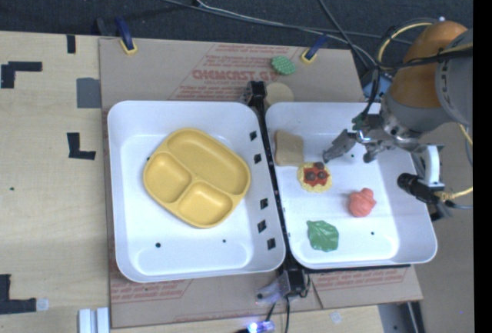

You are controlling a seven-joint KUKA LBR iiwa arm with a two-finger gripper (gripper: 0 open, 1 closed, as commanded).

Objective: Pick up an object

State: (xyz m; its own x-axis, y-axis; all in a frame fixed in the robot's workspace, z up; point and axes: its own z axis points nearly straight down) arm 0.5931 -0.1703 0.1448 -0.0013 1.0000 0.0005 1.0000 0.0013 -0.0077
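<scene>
Nearest the camera, along the front of the right bin (415, 247), lies a green leafy toy vegetable (323, 235), with a small red-orange toy fruit (362, 202) a little behind it and to its right, the two apart. Behind those, near the divider between the bins, a round toy pizza (315, 177) with red topping rests on the white floor, and a tan slice of toy bread (289, 148) sits just beside it, toward the back-left corner. The grey arm (430, 85) with its orange band reaches in from the right, and its end effector (355, 145) hangs over the back half of the right bin with its two fingers spread apart and nothing between them; the left finger (336, 148) points toward the pizza, close to it but not touching. The left bin (123, 193) carries a yellow three-compartment plate (197, 177), set at a tilt across its middle. Both bins sit on a cardboard sheet (192, 70) on the wooden desk (46, 193), where a small green dotted object (283, 64) lies behind the bins. Two blue-and-yellow clamps (125, 40) pin the cardboard's far edge.
</scene>
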